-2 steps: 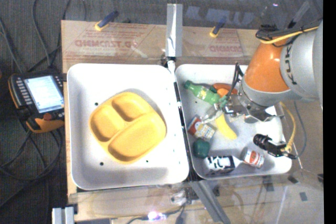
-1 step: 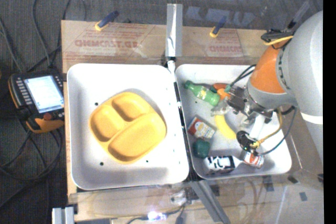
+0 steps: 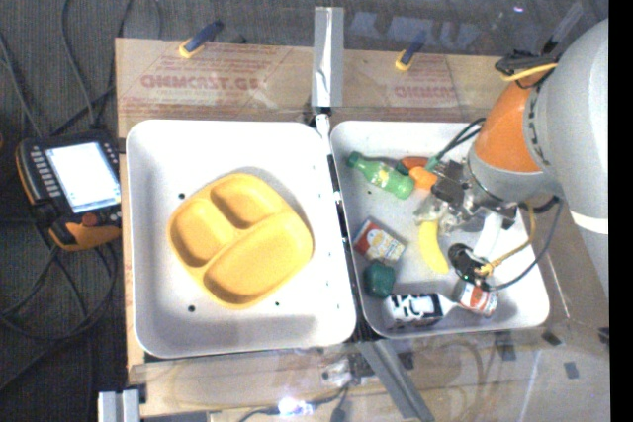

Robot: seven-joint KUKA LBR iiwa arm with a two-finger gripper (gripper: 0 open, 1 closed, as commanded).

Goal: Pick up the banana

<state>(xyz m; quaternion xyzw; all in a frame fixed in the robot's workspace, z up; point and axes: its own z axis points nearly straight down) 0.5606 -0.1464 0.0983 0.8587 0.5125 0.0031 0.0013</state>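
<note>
gripper [image 3: 457, 217] over banana [image 3: 431, 247] — right bin [image 3: 539, 296]

The arm [image 3: 584, 128] was a bulky, smooth, pale grey casing with rounded contours. Just below that casing sat a glossy orange band [image 3: 504, 128], domed in shape, edged beneath by a darker grey ring. From the band, thin black cables looped toward the gripper [image 3: 465, 212], a cluster of dark and silver metal parts with a white block beside it.
</note>
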